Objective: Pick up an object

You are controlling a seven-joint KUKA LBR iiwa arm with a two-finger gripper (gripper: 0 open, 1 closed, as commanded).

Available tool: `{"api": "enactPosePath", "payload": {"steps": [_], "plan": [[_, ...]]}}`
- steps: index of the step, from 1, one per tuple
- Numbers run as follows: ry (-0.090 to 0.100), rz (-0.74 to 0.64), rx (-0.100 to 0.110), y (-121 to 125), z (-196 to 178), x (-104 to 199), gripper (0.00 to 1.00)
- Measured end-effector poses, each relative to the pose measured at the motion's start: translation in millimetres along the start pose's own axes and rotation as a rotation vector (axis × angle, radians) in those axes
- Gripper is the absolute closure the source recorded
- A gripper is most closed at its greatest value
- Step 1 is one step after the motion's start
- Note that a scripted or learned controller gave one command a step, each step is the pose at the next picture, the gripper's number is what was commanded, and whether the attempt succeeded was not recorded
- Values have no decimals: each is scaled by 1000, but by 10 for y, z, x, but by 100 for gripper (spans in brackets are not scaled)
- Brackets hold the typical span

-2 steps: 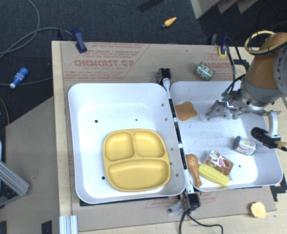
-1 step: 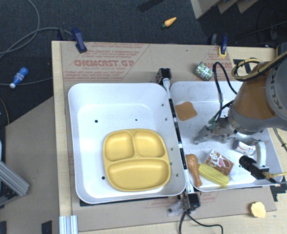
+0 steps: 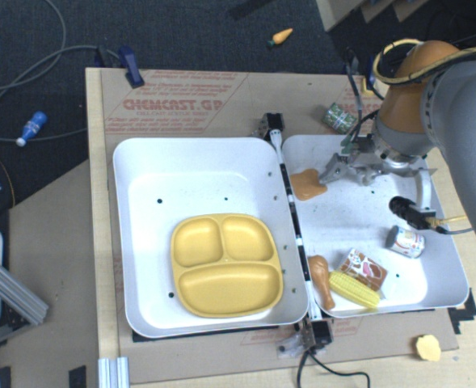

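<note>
My gripper (image 3: 347, 168) hangs low over the far end of the right bin (image 3: 444, 285), reaching in from the right. Just to its left, a flat brown piece (image 3: 306, 184) lies against the bin's left wall, close to the gripper and seemingly apart from it. Nearer the front of the same bin lie a small silver can (image 3: 406, 242), a brown-and-white packet (image 3: 365, 269), a yellow corn cob (image 3: 355, 290) and a brown sausage (image 3: 320, 280). Nothing shows held in the gripper.
The left bin (image 3: 141, 176) holds a yellow divided plate (image 3: 224, 263). A green can (image 3: 340, 118) lies on the bench behind the right bin, and a yellow lump (image 3: 427, 347) sits at the bench's front right. A blue clip (image 3: 129, 65) rests at the back left.
</note>
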State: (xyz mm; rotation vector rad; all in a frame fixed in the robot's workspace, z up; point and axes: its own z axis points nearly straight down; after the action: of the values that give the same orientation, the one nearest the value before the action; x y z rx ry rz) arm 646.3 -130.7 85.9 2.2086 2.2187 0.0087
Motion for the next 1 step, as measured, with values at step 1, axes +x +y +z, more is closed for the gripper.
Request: {"api": "enactPosePath", "payload": {"steps": [1], "plan": [[4,0,7,219,11,337,0]]}}
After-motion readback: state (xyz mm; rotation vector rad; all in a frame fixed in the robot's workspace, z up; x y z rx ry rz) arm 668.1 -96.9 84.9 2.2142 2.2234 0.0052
